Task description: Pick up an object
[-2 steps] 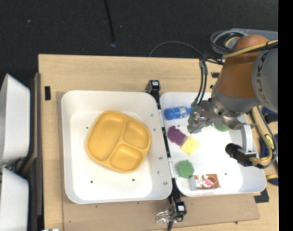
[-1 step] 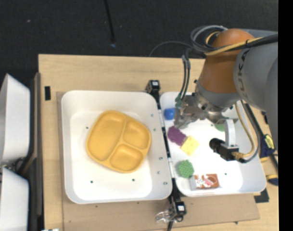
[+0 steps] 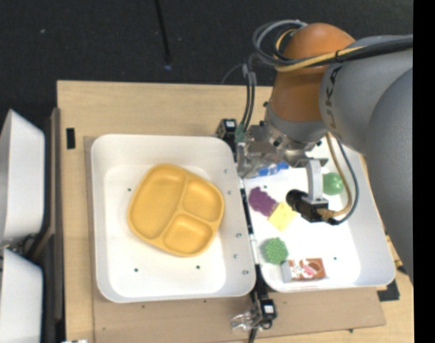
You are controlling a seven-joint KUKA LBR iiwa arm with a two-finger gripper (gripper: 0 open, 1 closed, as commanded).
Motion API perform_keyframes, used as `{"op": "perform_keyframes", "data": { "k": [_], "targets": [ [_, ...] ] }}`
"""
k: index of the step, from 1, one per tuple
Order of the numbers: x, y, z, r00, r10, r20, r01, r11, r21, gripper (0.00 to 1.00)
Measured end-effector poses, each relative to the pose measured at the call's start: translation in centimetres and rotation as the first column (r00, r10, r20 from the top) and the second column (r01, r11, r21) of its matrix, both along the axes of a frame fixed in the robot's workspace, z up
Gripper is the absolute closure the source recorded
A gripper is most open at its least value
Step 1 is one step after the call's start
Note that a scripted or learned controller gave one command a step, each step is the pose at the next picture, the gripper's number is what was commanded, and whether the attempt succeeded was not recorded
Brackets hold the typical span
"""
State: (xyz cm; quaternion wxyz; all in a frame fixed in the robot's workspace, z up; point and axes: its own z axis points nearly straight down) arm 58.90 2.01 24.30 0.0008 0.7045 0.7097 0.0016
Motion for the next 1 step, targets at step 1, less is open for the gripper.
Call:
{"op": "perform_keyframes", "data": {
  "k": [1],
  "targets": [
    [2.79, 5.56, -0.03, 1.000, 0.001, 0.000, -0.001, 1.000, 0.001, 1.00]
  ]
}}
